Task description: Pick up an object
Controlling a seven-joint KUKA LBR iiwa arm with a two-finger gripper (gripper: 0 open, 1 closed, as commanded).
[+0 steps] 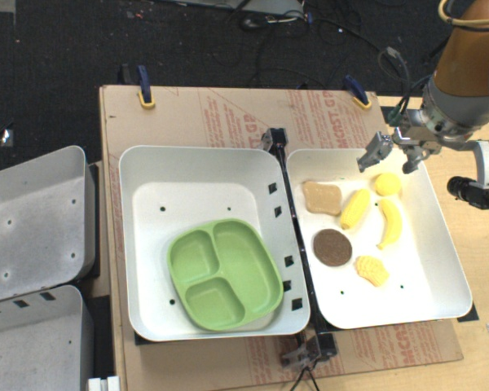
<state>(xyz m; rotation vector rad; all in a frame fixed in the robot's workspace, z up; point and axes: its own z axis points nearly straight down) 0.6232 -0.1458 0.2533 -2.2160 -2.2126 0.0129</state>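
The right bin (pixel 440 292) holds a tan bread slice (pixel 322 197), a yellow oblong piece (pixel 355 208), a yellow round lemon (pixel 386 185), a banana (pixel 389 223), a brown round cookie (pixel 332 248) and a yellow corn piece (pixel 372 270). My gripper (pixel 390 155) hangs over the bin's far edge, just above the lemon, its two fingers spread open with nothing between them. The grey and orange arm (pixel 464 63) comes in from the upper right.
A green divided plate (pixel 224 274) lies in the left bin (pixel 147 218). A black divider (pixel 287 218) runs between the bins. Spare white bin lids (pixel 33 218) lie at the left. Yellow clamps (pixel 147 96) hold the board's far edge.
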